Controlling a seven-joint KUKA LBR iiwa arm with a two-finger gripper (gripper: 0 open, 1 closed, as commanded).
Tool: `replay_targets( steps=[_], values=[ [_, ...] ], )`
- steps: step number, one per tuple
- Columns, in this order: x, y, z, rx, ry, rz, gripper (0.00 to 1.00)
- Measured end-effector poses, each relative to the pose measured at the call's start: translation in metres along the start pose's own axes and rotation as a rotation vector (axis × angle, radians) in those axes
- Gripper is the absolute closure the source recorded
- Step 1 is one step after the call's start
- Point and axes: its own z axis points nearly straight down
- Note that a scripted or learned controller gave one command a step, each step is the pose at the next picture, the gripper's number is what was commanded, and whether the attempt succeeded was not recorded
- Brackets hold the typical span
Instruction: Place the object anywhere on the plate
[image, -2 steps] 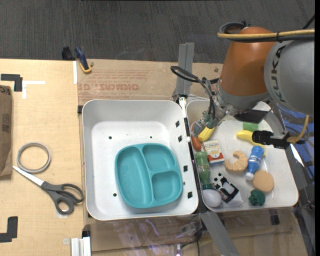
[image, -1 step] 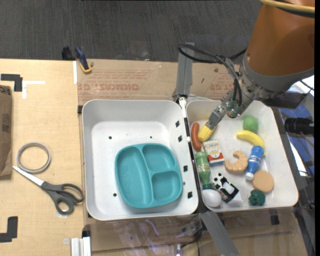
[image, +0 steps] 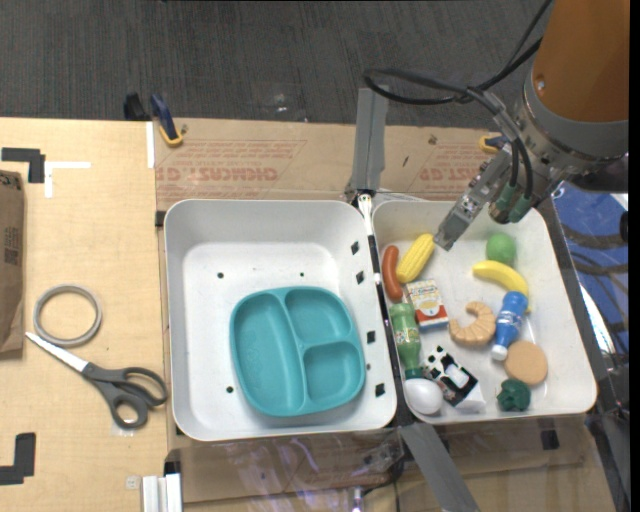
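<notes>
Although the right-hand bin holds a crowd of toy food, the grey two-finger end effector (image: 449, 232) hangs nearest one piece: the yellow plastic corn cob (image: 415, 256), which lies just beside and below-left of its tip in the camera view. The cob's long axis runs on a slant, from lower left to upper right, roughly in line with the slim dark end effector itself, so the approach would likely meet it end-on, not across its narrow width. Whether the end effector is parted or closed I cannot tell; nothing is visibly caught in it, and the cob rests on the floor of the white right bin (image: 572, 395), beside a red toy sausage (image: 389, 271). The teal three-compartment plastic plate (image: 297, 349) sits in the white left bin (image: 190, 260), well apart to the left, across the wall the two bins share. My judgement is that no object has yet been picked, so the carry leftward is still to come.
</notes>
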Motion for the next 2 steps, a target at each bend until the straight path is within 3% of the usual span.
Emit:
replay_targets(
  steps=[1, 2],
  values=[
    [0.006, -0.012, 0.236, 0.003, 0.004, -0.012, 1.0],
    [0.017, 0.058, 0.224, 0.002, 0.003, -0.006, 1.0]
  ],
)
